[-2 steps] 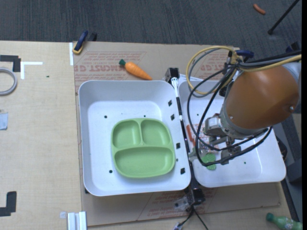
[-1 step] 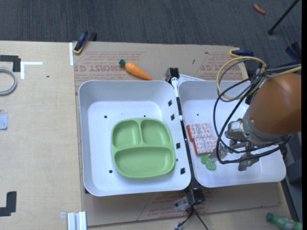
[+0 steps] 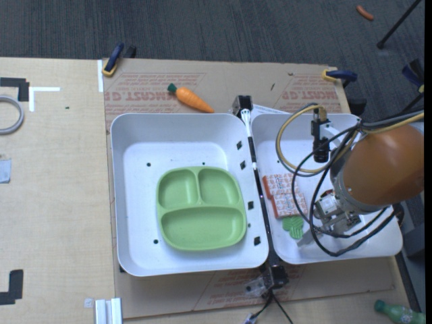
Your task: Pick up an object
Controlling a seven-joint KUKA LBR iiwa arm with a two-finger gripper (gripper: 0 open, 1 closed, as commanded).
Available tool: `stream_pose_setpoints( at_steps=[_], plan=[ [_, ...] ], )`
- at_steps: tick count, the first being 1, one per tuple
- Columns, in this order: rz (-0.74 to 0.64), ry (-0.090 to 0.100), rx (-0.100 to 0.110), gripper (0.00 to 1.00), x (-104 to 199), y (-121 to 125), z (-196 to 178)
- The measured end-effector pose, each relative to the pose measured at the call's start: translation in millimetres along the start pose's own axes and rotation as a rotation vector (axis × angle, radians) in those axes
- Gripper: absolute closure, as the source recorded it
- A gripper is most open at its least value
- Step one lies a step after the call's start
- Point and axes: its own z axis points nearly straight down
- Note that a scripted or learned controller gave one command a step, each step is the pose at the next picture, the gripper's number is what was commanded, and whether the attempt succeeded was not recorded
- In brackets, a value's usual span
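Down at the near side of the right bin (image 3: 378,248), the arm (image 3: 381,164) hung low over the floor of the bin, its orange band and a loop of black cables (image 3: 337,245) covering most of the tool. The gripper (image 3: 312,229) sat under all that, and whether it was open or closed could not be told. Nothing showed as held. Just beside its tip lay a small green piece (image 3: 294,227), and touching that on the far side, a flat red-and-white packet (image 3: 283,193), both resting on the bin floor. So this looked like the approach-and-descend step, with the pick itself not yet made. The green piece seemed the likeliest target, being closest. The next move would call for settling squarely over it and closing on it without catching the packet's edge or the bin's dividing wall. Across in the left bin (image 3: 128,181) a green divided plate (image 3: 201,208) lay flat, well apart from the tool. Farther still, beyond both bins, a carrot (image 3: 192,98) rested on the cardboard.
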Motion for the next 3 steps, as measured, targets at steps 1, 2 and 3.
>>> stream_pose_setpoints(
  at_steps=[1, 2, 3],
  plan=[
    [0.005, -0.002, 0.002, 1.0, -1, -1, -10],
    [0.087, 0.0, 0.003, 1.0, -63, -16, -100],
    [0.088, 0.0, 0.003, 0.0, -63, -15, -100]
  ],
)
